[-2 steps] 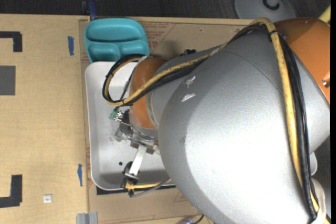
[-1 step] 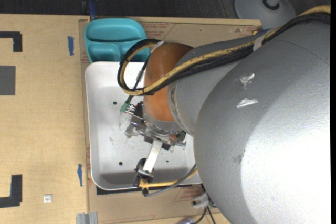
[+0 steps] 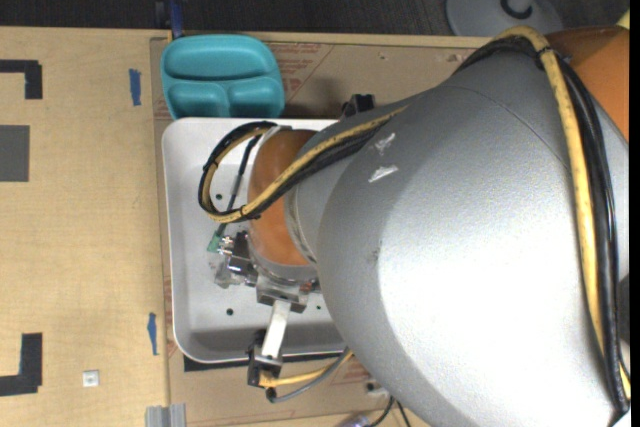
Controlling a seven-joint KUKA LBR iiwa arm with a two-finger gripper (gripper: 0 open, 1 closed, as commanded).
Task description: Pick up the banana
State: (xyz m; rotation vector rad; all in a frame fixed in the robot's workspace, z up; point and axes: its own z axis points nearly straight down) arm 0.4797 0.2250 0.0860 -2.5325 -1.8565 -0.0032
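My grey arm with its orange band (image 3: 275, 205) reaches from the right and covers most of the white bin (image 3: 185, 215). The wrist hangs low over the bin's middle. The metal body of the gripper (image 3: 232, 265) pokes out at the wrist's left side, close above the bin floor. The arm hides whatever lies under and to the right of the wrist.
A teal moulded tray (image 3: 222, 75) sits just beyond the bin's far edge. Brown bench board (image 3: 80, 215) with blue tape marks stretches to the left. A grey stand base (image 3: 490, 5) stands on the dark floor at the top right.
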